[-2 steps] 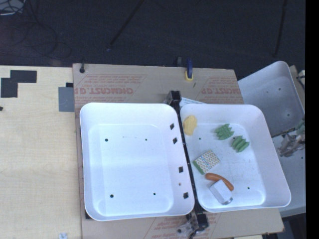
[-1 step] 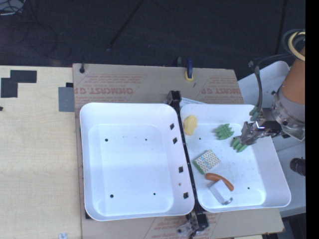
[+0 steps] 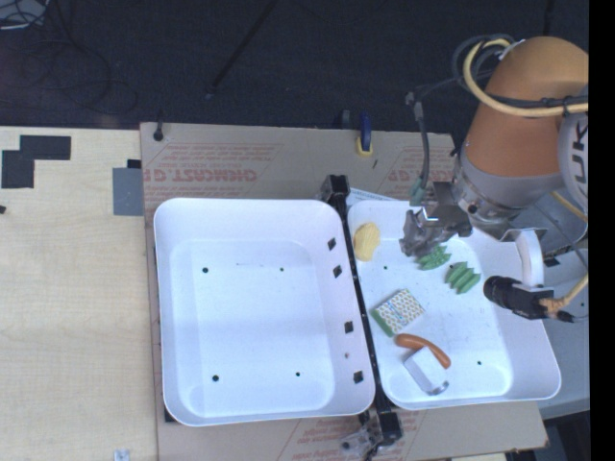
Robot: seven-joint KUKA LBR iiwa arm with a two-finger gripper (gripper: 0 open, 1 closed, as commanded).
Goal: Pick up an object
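White plastic bins sit side by side on the desk [image 3: 77, 286]. Nearest in the right bin [image 3: 524, 377] lie a grey-white block [image 3: 424, 372], an orange carrot-like piece [image 3: 424, 349] and a green-edged patterned sponge [image 3: 399, 310]. Farther in, a green pod [image 3: 462, 278] and a yellow lemon-shaped item [image 3: 366, 242]. End effector [image 3: 423, 246] sits low over a second green item [image 3: 434, 256]; whether it is open or gripping, I cannot tell. Judged step: descent to grasp. Next move calls for a confirmed closure, then lift. Left bin [image 3: 178, 257] rests on brown cardboard [image 3: 250, 161]; dark floor with cables beyond.
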